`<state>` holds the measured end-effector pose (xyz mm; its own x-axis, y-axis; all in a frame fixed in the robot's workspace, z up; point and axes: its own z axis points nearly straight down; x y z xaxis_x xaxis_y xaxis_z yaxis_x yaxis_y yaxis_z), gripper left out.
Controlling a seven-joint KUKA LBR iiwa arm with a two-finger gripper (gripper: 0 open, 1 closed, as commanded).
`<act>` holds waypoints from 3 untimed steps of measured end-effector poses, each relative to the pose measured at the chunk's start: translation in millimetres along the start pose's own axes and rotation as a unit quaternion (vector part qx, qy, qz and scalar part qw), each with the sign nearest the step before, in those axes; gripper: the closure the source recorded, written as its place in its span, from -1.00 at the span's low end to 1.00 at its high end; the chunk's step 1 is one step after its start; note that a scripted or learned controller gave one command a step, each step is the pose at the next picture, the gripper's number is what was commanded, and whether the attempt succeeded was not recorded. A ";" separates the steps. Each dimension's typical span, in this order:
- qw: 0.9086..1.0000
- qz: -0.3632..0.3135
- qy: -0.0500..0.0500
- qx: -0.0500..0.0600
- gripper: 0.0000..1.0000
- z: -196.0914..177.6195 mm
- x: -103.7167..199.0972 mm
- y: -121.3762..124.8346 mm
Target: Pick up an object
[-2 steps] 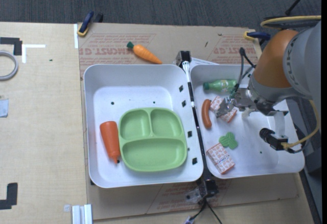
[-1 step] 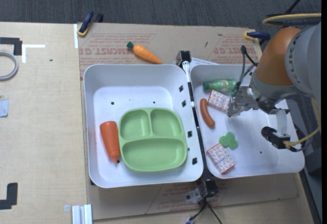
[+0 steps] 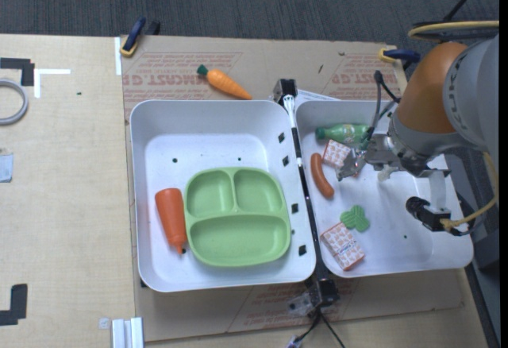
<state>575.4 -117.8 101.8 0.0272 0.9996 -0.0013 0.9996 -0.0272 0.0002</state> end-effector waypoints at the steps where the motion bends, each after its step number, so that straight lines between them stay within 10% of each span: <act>1: 0.997 0.076 0.000 0.000 -1.00 -90.4 78.6 -23.2; 2: 0.997 0.077 0.000 0.000 -1.00 9.8 9.2 -9.7; 3: 0.997 0.072 0.001 0.000 -1.00 -90.5 115.9 -26.5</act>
